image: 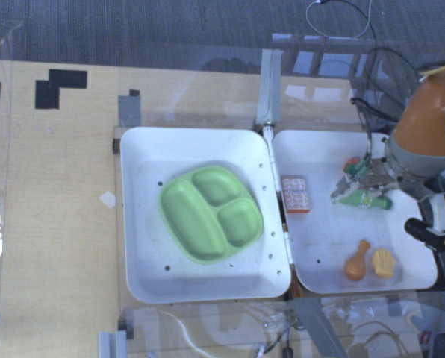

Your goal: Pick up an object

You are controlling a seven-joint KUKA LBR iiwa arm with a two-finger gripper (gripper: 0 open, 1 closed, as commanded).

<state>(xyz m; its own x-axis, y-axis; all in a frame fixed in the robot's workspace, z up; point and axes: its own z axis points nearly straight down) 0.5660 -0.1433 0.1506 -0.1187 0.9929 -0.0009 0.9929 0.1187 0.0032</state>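
The gripper hangs low over the right bin, toward that bin's 2 o'clock corner, and its metal fingers blur into a green object lying beneath them; whether the fingers are spread or clenched, or grip anything, cannot be told. A small red and green piece sits just at the gripper's 12 o'clock, partly hidden by it. The arm's orange band is cut off at the frame's 3 o'clock edge. At the bin's 9 o'clock side lies a pink patterned box. Toward 5 o'clock rest an orange drumstick-shaped toy and a yellow toy, just beside each other. The left bin holds a green divided tray.
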